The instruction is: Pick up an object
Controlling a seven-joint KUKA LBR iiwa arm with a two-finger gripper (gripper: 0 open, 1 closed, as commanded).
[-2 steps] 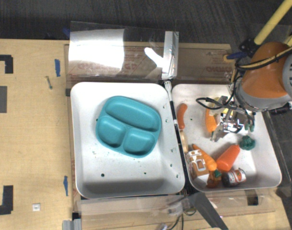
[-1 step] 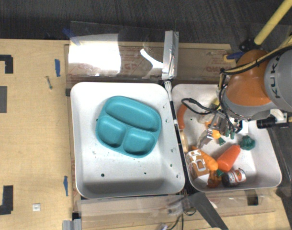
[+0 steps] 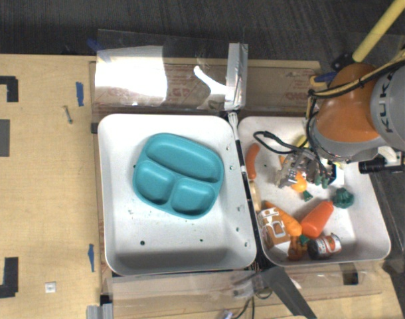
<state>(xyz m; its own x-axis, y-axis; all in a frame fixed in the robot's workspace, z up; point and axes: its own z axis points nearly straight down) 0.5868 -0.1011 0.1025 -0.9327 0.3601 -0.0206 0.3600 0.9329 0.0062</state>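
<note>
Down in the right white bin (image 3: 378,228), the tool (image 3: 297,175) hangs low over a small yellow object (image 3: 299,185), with the grey arm and its orange band (image 3: 343,115) reaching in from the right. Whether the tool is gripping anything I cannot tell, since its tip is a tangle of metal and black cable. Just beside it lie a small dark green piece (image 3: 342,197) and, nearer the front, an orange-red carrot-shaped toy (image 3: 317,219). A brown and white carton (image 3: 274,226) and a dark little can with a red label (image 3: 324,245) crowd the front corner (all close together, some touching). An orange oblong piece (image 3: 252,161) lies along the bin's left wall. The left white bin (image 3: 123,231) holds a teal plastic divided tray (image 3: 178,174), on the light wooden tabletop (image 3: 40,178).
</note>
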